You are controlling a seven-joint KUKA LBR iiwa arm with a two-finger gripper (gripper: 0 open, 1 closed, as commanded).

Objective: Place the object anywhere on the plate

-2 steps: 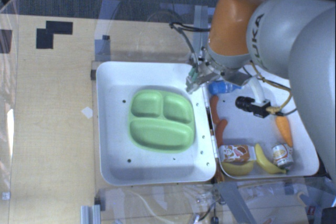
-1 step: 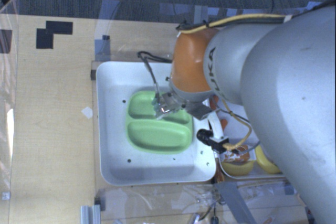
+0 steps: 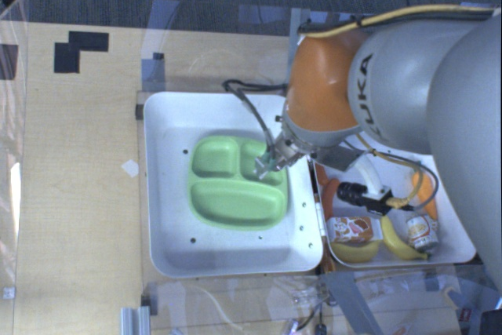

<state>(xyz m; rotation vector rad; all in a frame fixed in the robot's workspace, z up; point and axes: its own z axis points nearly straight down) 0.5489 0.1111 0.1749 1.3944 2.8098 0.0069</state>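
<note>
Hovering over the green plate's point(image 3: 235, 188) upper right compartment, the fingers point(image 3: 269, 163) blur; I cannot tell their state. Candidate objects lie in the right bin point(image 3: 463, 247); releasing now risks delivering nothing.

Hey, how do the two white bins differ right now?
The left white bin holds one green divided plastic plate; the right white bin holds several small things, among them a yellow banana. The pincer hangs over the left bin's plate, while the grey arm hides much of the right bin. Both are shallow and white.
</note>
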